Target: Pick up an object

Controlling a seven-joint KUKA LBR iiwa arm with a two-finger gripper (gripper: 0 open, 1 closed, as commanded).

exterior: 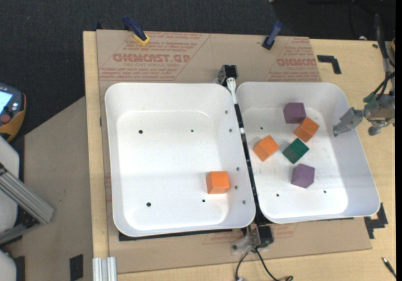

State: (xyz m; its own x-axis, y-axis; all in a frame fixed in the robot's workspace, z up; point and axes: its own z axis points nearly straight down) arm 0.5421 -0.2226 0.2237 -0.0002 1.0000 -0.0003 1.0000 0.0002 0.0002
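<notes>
I see the tool (pixel 349 121) hanging at the right bin's (pixel 352 198) right rim, holding nothing; I cannot tell how far open it is. In that bin sit two purple cubes (pixel 294 112), two orange cubes (pixel 306 129) and a green cube (pixel 295 150). Another orange cube (pixel 218 181) rests in the left bin (pixel 125 166).

Light is bright and even, falling from above. The left bin (pixel 163 110) glares near white across its floor, with a soft grey shade along its near wall and inside its left rim. The cube (pixel 218 181) in it throws only a short, faint shadow. The right bin (pixel 339 192) is lit alike. Beyond the left bin the dark floor loses all detail. Focus is fair at the bins; edges look slightly soft and grainy, and the gripper (pixel 347 124) is blurred.
</notes>
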